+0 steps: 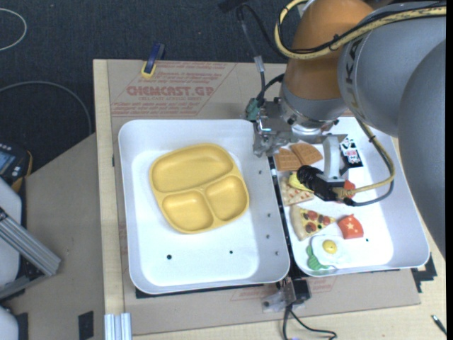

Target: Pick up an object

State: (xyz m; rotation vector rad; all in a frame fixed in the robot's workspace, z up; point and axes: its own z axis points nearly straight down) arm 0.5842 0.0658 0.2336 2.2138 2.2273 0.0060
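A dark carpet (106,13) is seen behind a pale bench (184,83), on which red lettering is printed. The upper right of the camera view is occupied by the grey arm (396,62), with its orange band (325,20) just above the wrist.

Two white bins are set side by side and touch along one edge. The left bin (141,253) is located toward the view's left of the gripper (263,139). The right bin (396,239) is located toward the view's right of it and below it. The gripper is positioned over the seam between the bins, at their far end. Whether it is open or closed cannot be told, and nothing is seen held in it.

A yellow tray (198,188) with three compartments lies flat in the left bin, to the left of the gripper and nearer the camera.

The task's objects are located in the right bin:
- A brown waffle (297,156) lies just beside the gripper, on its right.
- A pizza slice (311,222) lies nearer the camera than the waffle, close to the seam.
- A fried egg (327,250) lies near the front wall, well apart from the gripper.
- A red piece (351,227) lies just beside the pizza slice, on its right.

A small blue and yellow clip (151,60) is fixed at the far edge of the bench, well to the left of the gripper.
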